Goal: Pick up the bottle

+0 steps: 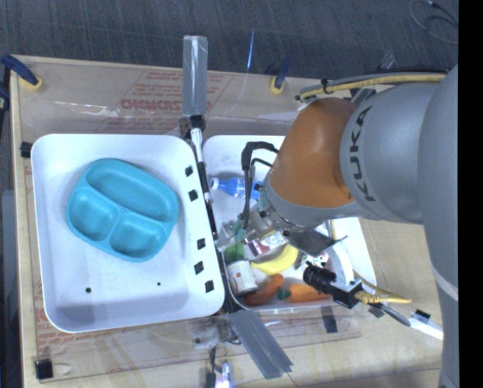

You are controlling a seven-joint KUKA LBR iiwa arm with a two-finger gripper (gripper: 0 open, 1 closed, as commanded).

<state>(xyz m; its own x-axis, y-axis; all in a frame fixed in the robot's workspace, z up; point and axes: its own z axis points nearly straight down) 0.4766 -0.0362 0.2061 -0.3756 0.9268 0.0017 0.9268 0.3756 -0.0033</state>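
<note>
The bottle (228,187) is clear plastic with a blue cap and lies at the far left of the right bin (225,153), near the divider between the bins. My gripper (254,231) is down in the right bin, just in front of and to the right of the bottle, among the cluttered items. The orange band and grey wrist cover much of the bin and hide part of the bottle.
The left bin (55,217) holds a blue divided plate (124,208). In the right bin's front lie a yellow banana (278,259), an orange carrot (294,294), a small red-and-white can (241,277) and a green item (232,237).
</note>
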